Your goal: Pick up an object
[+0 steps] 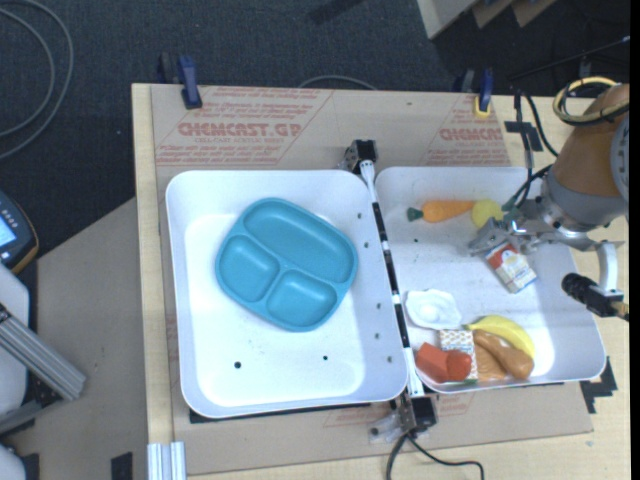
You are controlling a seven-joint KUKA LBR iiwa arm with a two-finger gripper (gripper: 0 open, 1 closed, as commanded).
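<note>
The right bin (560,368) holds several toy foods. An orange carrot (445,210) and a small yellow piece (487,211) lie at its far side. A red and white packet (512,268) lies in the middle right. My gripper (500,236) sits directly over the packet's upper end, reaching in from the right; I cannot tell whether it touches the packet. At the near side lie a white piece (430,308), a banana (508,332), a sausage (503,360), a red piece (440,364) and a small patterned box (457,340).
The left bin (200,368) holds a blue divided plate (288,263). A black divider bar (385,268) runs between the bins. The grey arm with its orange band (590,163) stands over the right bin's far right corner. Cables hang at the far right.
</note>
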